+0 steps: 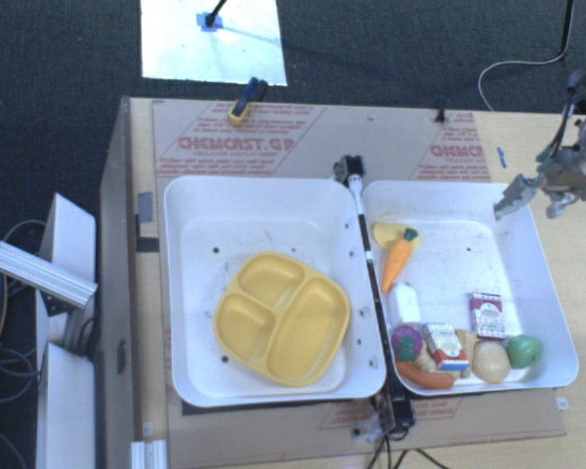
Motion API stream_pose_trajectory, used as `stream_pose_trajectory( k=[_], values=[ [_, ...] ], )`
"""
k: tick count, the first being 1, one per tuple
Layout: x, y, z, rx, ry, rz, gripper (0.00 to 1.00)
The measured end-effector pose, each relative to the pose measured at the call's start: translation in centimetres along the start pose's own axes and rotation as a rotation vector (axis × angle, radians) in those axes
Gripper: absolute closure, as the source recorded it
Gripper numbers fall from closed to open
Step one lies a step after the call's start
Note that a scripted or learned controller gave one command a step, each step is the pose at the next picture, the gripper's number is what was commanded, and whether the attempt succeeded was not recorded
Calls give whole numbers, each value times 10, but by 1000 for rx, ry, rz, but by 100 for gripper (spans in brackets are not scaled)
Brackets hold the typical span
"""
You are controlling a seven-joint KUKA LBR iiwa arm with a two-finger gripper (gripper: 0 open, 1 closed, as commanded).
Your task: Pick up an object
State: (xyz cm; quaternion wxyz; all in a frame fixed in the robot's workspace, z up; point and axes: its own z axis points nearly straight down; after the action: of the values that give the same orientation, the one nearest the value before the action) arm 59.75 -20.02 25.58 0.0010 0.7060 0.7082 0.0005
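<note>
Toys are crowding the near end of the right bin point(542, 262): a carrot point(397, 262) lying mid-bin beside a small yellow piece point(388, 233), then a red carton point(486, 315), a green ball point(523, 350), a tan ball point(490, 361), a purple piece point(406, 341), a small box point(445, 347) and a sausage-like piece point(426, 379) packed together w/ most of them touching. The left bin point(190, 213) is carrying 1 yellow divided tray point(283, 317). The hand point(542, 193) is hanging above the right bin's far right rim, well apart from every toy; can't tell if it's apart or together, too blurred, and nothing is showing in it. Judging from this, the approach isn't done yet. Best bet: the carrot, since it's sitting clear of the cluster w/ room on both sides; come down straight, straddle it across its narrow width, avoid the bin wall. The packed corner is looking riskier, as neighbours could get nudged.
</note>
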Motion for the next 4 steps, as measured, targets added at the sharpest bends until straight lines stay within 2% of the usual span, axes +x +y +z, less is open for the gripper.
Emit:
stream_pose_trajectory(
  k=[1,2,3,4],
  values=[
    [45,47,126,4,2,-1,0],
    [106,11,162,-3,-5,3,0],
    [111,50,168,-8,-10,2,0],
    [108,41,170,-3,-2,3,0]
  ],
)
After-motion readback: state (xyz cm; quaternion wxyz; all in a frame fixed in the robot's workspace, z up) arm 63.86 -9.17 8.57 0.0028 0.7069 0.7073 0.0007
